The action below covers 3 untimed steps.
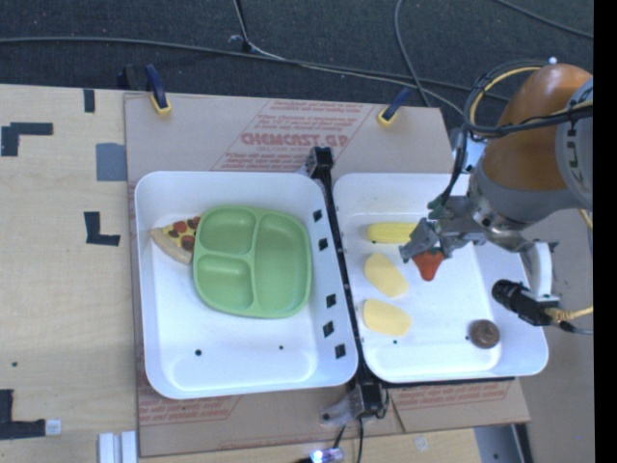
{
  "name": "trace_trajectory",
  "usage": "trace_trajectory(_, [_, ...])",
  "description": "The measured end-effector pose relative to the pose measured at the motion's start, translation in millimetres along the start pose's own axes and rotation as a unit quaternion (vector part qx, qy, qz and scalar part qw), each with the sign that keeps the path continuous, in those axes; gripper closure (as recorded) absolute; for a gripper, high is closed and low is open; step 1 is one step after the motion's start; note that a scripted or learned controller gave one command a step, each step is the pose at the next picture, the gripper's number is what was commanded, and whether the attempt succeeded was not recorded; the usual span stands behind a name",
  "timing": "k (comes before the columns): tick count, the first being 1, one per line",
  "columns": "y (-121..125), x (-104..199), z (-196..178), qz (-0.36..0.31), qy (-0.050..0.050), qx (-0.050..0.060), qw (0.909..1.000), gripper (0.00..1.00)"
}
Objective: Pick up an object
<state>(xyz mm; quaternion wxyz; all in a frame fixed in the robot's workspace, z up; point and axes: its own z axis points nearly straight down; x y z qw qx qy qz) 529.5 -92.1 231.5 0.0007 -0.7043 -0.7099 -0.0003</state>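
My gripper [427,252] hangs over the middle of the right bin [511,360], and a small red object [430,266] sticks out from between its fingertips. The fingers are shut on that red object. To its left in the same bin lie a yellow corn-like piece [389,231] and two yellow lumps [386,276] [386,317]. A small brown round thing [484,333] sits near the bin's front right corner.
The left bin [164,355] holds a green divided plate [253,260] with a pizza slice [175,239] tucked at its left edge. A black divider [333,258] runs between the bins. A black fitting on the arm [516,300] hangs over the right bin's right side.
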Motion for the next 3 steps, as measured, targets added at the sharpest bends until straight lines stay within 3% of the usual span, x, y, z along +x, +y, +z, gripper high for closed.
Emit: trace_trajectory(3, [15,160,26,0.001,-0.001,0.001,1.0,1.0])
